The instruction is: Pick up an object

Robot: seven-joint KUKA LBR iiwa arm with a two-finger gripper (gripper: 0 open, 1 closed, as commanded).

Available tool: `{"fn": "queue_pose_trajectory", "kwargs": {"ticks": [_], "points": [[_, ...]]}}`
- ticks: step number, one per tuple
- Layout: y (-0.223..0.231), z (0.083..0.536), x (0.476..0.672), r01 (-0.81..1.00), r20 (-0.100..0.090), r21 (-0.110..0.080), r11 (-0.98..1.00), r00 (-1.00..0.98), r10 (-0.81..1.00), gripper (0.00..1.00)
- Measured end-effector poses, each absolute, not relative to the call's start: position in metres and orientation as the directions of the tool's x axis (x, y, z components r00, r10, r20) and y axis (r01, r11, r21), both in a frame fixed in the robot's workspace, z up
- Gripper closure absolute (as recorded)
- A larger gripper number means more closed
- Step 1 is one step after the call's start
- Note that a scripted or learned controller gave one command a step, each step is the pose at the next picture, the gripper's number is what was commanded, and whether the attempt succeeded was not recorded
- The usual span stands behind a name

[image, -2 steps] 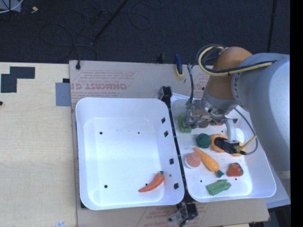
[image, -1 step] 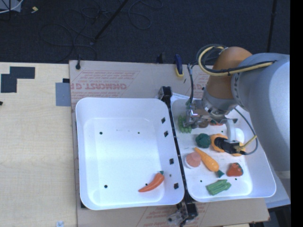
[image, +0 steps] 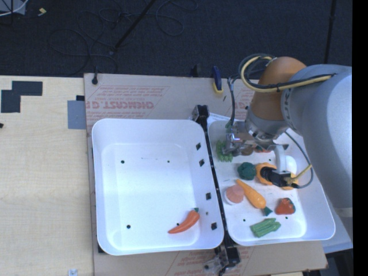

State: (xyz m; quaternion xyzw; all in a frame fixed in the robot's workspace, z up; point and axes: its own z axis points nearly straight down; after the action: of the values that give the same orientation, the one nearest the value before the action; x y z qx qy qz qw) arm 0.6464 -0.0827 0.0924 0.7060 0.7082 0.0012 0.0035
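Here, on your far left, the left shallow white plastic bin [image: 109, 154] holds an orange-red toy chilli pepper [image: 184, 222], which lies near its lower right corner, close to the divide between the two bins. Cross into the right shallow white plastic bin [image: 322, 226] and you meet a pale green leafy toy vegetable [image: 223, 151] by the upper left wall, with the gripper [image: 237, 142] just beside or over it. You cannot tell whether the gripper is open or closed, nor whether it has hold of anything. Lower down sit a pink round slice [image: 234, 195], a dark green rounded lump [image: 246, 169], an orange toy carrot [image: 252, 194] touching the slice, a green toy pod [image: 265, 227] and, furthest right, a red toy strawberry [image: 285, 206]
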Motion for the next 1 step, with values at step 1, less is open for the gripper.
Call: {"fn": "queue_pose_trajectory", "kwargs": {"ticks": [1], "points": [[-0.0829, 0.0924, 0.6464, 1.0, -0.003, 0.007, 0.003, -0.003, 1.0, 1.0]]}}
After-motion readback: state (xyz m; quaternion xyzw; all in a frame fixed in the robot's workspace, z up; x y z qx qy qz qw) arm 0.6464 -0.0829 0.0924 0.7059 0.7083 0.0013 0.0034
